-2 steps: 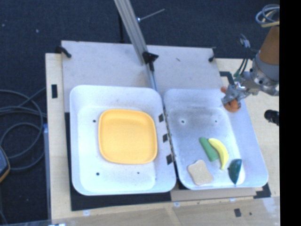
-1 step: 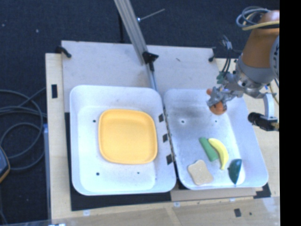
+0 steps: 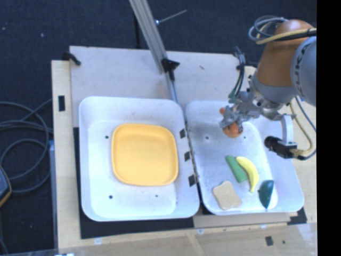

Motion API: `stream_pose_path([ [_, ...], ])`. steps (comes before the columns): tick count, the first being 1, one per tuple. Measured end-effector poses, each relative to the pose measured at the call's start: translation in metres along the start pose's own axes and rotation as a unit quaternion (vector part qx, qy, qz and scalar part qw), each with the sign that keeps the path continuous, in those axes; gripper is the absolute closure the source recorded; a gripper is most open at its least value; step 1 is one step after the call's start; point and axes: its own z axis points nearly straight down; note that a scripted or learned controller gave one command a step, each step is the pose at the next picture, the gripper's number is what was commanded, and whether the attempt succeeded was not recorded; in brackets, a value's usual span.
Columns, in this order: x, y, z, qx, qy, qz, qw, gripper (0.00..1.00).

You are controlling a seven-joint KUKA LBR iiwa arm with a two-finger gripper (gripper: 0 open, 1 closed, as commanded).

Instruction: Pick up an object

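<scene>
One gripper (image 3: 233, 122) sits over an orange object (image 3: 233, 130) in the right bin (image 3: 205, 143); grasp unclear

A pale bench (image 3: 117, 63) stands on dark floor (image 3: 32, 15) strewn with cables (image 3: 21, 137).

The hand (image 3: 232, 122) covers the top of a small orange object (image 3: 233, 130).

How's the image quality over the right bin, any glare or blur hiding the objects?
Camera view: even, bright light, no harsh glare; the right bin looks slightly washed out. The banana, green item and bread slice read clearly. The gripper is soft and blurry over an orange object.
</scene>
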Motion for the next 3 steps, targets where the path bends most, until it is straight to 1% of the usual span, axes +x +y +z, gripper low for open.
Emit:
stream_pose_path([
  [1, 0.048, -0.012, 0.006, 0.000, 0.000, 0.000, 1.0000, 1.00],
  [2, 0.103, -0.027, -0.010, 0.000, 0.001, 0.000, 1.0000, 1.00],
  [3, 0.150, -0.043, -0.023, 0.000, 0.001, -0.001, 1.0000, 1.00],
])
